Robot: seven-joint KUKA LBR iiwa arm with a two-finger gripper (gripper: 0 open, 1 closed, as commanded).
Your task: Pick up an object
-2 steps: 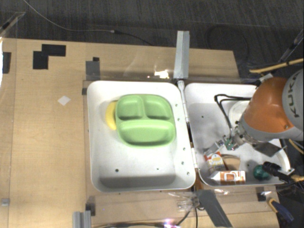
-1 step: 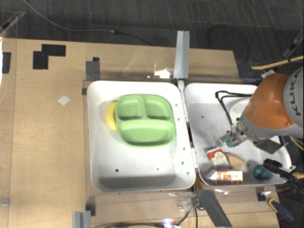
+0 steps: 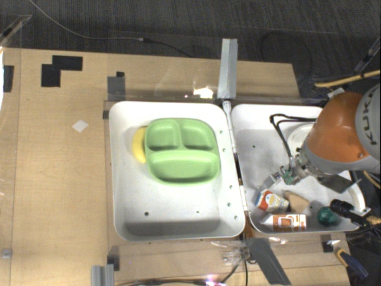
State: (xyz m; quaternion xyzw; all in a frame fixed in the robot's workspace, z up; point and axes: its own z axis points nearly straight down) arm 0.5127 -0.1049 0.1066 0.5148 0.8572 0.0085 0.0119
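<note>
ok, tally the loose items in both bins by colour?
Green: 2, divided plate and small dark-green piece
Yellow: 1, item tucked under the plate
Red/orange and white: 2, packages
Tan: 1, block
Total: 6

White letters "KU" stand on the grey arm [image 3: 368,119].

2 white bins [image 3: 119,159], 1 green tray [image 3: 181,149], 1 yellow obj [image 3: 138,145], approx 4 small items [image 3: 284,221].
</note>
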